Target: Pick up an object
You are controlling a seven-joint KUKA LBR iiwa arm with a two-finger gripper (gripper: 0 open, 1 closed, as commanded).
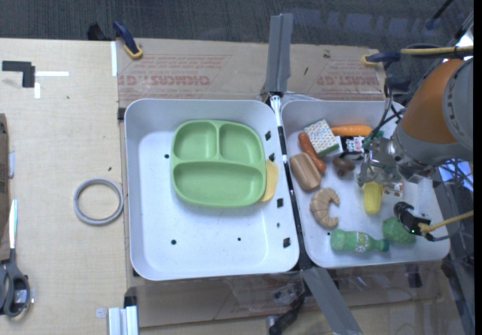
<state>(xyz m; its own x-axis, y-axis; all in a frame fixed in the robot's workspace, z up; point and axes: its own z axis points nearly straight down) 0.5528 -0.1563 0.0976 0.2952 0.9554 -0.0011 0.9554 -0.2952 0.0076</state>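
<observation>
Two white bins sit side by side on the counter. The left bin has a green plate with three parts, and a bit of something yellow peeks out from under the plate's right edge. The right bin has lots of toy food. My tool hangs low over the right side of this bin, just above a small yellow thing, and I cannot tell how the tool is set or if it touches the yellow thing. A brown bun lies near the left wall of the bin, with a red sausage just beside it. A croissant lies nearer to the front. A green bottle lies on its side along the near wall, and a green lump is just to its right. At the far end I see a little box with a green and white pattern and an orange carrot beside it. A small dark brown thing sits to the left of my tool. On the counter, far to the left, lies a roll of tape, and scissors lie at the left edge.
</observation>
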